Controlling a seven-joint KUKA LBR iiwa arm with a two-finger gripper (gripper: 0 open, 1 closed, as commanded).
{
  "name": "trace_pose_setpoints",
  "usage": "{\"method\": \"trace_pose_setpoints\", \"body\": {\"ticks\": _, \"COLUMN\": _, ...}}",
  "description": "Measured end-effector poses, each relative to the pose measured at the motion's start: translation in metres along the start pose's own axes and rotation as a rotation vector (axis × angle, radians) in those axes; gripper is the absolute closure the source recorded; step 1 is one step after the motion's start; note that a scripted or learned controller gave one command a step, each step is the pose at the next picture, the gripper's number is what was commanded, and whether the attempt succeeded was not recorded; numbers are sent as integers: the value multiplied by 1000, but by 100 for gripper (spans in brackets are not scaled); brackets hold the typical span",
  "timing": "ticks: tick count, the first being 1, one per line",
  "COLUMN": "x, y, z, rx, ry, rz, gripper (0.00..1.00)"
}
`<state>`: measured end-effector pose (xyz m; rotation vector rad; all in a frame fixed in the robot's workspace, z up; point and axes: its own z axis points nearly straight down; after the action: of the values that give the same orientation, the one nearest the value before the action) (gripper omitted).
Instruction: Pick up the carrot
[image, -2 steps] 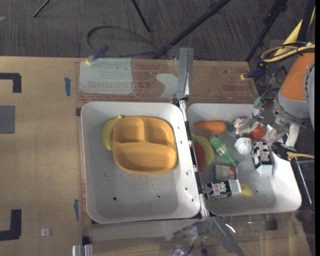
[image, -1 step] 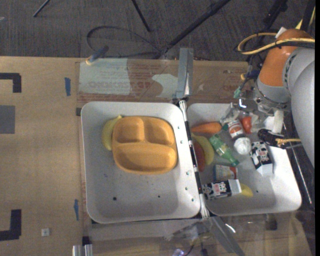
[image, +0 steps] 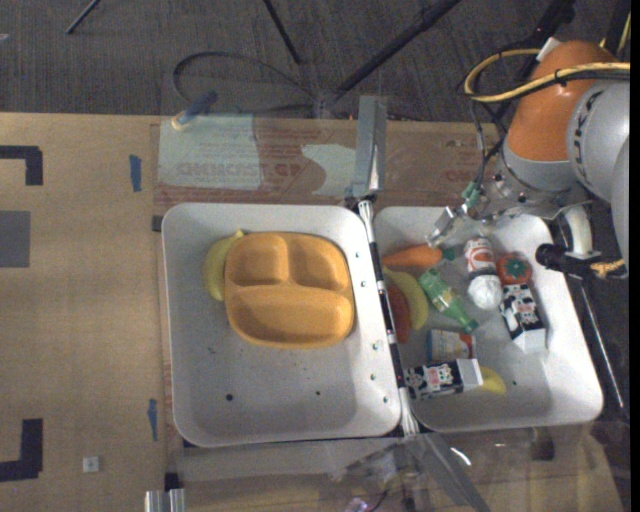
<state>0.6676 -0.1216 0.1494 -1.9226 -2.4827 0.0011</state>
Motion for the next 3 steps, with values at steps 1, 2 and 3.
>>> {"method": "trace_pose_setpoints", "body": {"ticks": 1, "x": 13, "y": -13, "z": 64, "rx": -5, "ry": -3, "rz": -61, "gripper": 0}}
{"method": "trace_pose_setpoints", "body": {"ticks": 2, "x": 13, "y": -12, "z": 53, "rx": -7, "ry": -5, "rz": -64, "gripper": 100}}
{"method": "trace_pose_setpoints", "body": {"ticks": 3, "x": 20, "y": 5, "z": -143, "rx": -6, "ry": -3, "rz": 72, "gripper": 100}}
